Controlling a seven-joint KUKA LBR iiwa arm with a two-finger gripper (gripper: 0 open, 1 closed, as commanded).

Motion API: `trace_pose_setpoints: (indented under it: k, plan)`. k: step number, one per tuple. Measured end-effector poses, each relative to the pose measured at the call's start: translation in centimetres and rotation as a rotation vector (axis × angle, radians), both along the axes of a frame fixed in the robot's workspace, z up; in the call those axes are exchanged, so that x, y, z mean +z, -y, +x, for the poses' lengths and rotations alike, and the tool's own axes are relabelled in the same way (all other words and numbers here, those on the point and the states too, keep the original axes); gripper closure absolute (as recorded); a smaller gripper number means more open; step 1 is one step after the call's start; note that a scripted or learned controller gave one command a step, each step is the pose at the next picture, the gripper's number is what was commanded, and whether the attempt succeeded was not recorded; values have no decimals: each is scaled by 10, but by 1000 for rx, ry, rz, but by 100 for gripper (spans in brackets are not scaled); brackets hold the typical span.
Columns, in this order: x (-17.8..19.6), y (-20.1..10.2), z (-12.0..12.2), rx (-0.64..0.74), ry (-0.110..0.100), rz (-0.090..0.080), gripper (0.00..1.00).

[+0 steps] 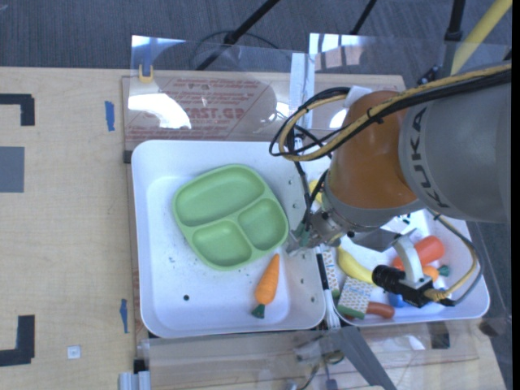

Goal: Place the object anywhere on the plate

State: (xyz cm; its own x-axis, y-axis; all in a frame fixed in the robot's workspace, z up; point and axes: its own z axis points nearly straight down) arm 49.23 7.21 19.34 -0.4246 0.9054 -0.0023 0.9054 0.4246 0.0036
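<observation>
The carrot (267,283) lies on the floor of the left bin (154,218), just off the near right corner of the green plate (230,214) and close to the bin's right wall. The gripper (307,236) sits over the ridge between the bins, beside the plate's right edge; whether it is open cannot be told. Bare floor remains left of and before the plate, while the right bin (479,295) is crowded with toys.

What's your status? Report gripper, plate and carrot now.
Gripper low over the seam between bins, at the green plate's right edge; fingers unreadable. Toy carrot on left bin floor, below the plate, not on it. Nothing between them.
</observation>
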Motion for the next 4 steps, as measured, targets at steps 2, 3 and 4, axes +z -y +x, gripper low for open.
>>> trace_pose_setpoints:
  k: [2, 3, 4]
  plan:
    - [86, 96, 2, -172, -2, 0, 100]
    - [-9, 64, 102, -253, -2, 0, 100]
    - [71, 27, 58, -258, -3, 1, 100]
